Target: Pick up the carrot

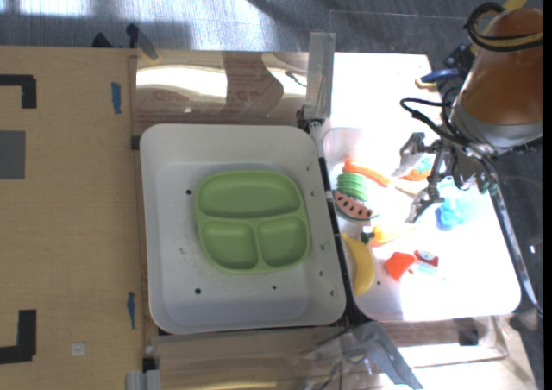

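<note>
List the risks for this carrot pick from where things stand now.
1. The carrot lies tight against the green ridged toy and watermelon slice, so closing fingers may catch those instead.
2. The gripper hangs to the carrot's right, not over it.
3. Glare in the right bin washes out edges.

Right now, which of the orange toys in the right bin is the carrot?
The carrot is the long slim orange piece at the bin's far left, above the watermelon slice; the orange-red chunk sits nearer the front.
</note>
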